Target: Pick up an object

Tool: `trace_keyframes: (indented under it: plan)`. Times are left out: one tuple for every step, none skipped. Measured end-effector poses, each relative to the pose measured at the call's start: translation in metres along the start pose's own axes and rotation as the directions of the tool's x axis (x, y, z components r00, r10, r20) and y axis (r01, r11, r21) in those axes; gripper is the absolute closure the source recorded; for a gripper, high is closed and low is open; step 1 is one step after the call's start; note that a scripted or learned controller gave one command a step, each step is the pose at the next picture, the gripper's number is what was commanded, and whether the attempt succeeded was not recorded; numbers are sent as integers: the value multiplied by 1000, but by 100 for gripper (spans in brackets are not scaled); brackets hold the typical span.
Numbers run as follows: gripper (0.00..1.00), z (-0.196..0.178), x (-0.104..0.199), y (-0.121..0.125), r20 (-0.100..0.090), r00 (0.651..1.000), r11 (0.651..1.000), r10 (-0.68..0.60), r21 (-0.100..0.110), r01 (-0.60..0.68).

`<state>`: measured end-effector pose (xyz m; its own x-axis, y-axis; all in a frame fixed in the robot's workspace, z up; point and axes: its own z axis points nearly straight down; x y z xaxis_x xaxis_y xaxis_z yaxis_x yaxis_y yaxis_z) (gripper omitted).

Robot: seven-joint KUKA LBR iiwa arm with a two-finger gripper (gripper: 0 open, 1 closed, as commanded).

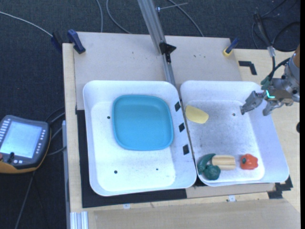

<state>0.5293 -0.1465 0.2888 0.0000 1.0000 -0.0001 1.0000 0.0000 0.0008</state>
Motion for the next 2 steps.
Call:
trace_keyframes:
  plan:
    - [0, 0, 0, 0, 0, 1000, 1000, 0, 0, 0]
    - [0, 54, -6, 7, -1, 1000, 1000, 0, 4, 0]
